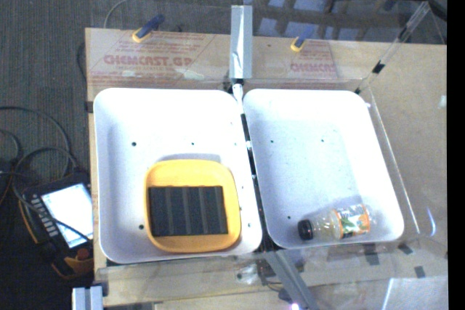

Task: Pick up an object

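A yellow rounded tray-like object with a dark ribbed centre lies in the left bin, toward its front. A small clear bottle with a black cap and a green-orange label lies on its side in the right bin, near the front right corner, with its cap pointing left.
The two white bins meet at a central seam. Clear plastic walls stand behind and to the right of the bins. A handheld device with cables lies on the floor at the left.
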`<state>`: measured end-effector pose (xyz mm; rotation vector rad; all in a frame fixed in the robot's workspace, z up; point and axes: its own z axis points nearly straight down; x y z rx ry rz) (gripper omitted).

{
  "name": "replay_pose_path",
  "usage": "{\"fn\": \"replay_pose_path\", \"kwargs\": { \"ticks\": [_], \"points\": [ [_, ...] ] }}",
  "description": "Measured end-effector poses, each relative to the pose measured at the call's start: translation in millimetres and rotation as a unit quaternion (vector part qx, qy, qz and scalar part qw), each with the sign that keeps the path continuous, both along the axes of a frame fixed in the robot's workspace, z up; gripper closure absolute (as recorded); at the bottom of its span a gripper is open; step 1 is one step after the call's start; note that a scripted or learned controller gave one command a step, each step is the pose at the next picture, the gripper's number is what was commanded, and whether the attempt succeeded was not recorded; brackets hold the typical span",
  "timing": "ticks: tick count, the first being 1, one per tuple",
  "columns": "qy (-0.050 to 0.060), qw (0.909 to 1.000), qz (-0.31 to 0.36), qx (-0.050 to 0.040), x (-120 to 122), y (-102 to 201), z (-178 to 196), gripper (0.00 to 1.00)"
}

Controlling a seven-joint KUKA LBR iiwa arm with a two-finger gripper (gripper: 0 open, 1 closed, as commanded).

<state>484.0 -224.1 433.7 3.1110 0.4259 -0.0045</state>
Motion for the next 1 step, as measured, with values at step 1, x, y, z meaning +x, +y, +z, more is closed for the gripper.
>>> {"fn": "replay_pose_path", "kwargs": {
  "ticks": [1],
  "points": [
    [0.002,1.0000,0.000,-0.0016,0.6,-0.2,9.1,1.00]
  ]
}}
